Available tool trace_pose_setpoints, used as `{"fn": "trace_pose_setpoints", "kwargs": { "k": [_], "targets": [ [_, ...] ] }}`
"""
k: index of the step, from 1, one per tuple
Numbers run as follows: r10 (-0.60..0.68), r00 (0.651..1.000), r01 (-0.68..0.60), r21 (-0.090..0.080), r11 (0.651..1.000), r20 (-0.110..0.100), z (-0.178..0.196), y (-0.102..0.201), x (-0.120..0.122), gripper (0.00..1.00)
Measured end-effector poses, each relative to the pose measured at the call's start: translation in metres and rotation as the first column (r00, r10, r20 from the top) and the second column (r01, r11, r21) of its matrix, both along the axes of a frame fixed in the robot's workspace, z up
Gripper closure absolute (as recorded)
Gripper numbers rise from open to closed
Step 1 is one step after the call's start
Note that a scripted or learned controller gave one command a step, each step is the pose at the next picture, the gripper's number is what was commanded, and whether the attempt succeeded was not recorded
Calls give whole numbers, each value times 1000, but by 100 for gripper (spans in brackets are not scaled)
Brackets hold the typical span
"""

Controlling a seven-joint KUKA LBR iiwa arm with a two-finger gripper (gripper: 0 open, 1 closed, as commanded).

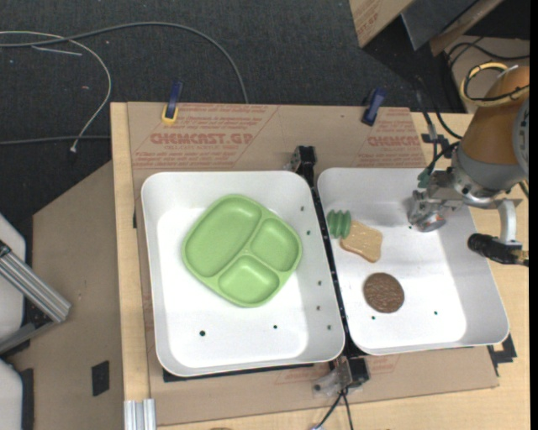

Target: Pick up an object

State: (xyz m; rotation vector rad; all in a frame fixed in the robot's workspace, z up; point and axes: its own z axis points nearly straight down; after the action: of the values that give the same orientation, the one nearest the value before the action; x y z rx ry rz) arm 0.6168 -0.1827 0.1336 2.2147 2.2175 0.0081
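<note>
Dark carpet [168, 76] is filling the room around the bench, with thin grey cables [92, 59] trailing across it and cardboard boxes [378, 21] sitting at the top edge.

Bench [252, 138]: a brown board printed with red lettering, held by two blue clamps [174, 97] along its far edge.

Left bin [168, 201] is carrying a green divided plate [242, 249], lying flat near the bin's centre, tilted diagonal to the walls.

Right bin [454, 311] is carrying three small things. A tan toast-shaped piece [363, 241] is lying near the left wall; a green ridged piece [339, 222] is touching its upper-left side, just beside the wall. A round brown cookie-like disc [384, 293] is lying apart from both, toward the near edge.

Arm [492, 138] is reaching in over the right bin's far-right corner. Gripper [427, 216] is hanging above bare bin floor, well apart from all three pieces. Cannot tell how it is set; nothing visible in it.
</note>
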Motion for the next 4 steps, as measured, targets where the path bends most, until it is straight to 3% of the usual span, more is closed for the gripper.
{"fn": "trace_pose_setpoints", "kwargs": {
  "k": [3,4],
  "targets": [
    [0,1000,0,0,1000,-3,128,6,4,100],
    [6,1000,-6,5,1000,-11,127,69,-1,100]
  ]
}}
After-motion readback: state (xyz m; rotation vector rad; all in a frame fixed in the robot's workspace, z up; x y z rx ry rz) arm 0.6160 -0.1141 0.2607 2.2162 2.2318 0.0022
